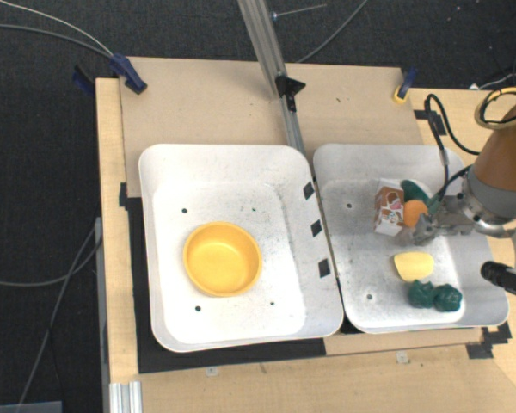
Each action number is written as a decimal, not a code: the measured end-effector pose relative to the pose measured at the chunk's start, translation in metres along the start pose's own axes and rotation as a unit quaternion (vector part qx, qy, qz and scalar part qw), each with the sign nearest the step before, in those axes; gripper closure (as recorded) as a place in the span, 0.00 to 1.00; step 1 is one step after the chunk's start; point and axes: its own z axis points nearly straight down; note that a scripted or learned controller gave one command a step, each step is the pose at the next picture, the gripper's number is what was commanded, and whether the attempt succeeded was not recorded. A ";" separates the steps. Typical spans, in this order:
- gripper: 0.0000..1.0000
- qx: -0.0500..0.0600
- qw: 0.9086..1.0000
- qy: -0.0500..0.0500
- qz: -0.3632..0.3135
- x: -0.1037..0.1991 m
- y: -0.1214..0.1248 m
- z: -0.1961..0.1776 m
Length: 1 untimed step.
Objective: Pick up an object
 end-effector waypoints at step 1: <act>1.00 -0.006 1.000 -0.005 0.000 -0.003 0.003 -0.045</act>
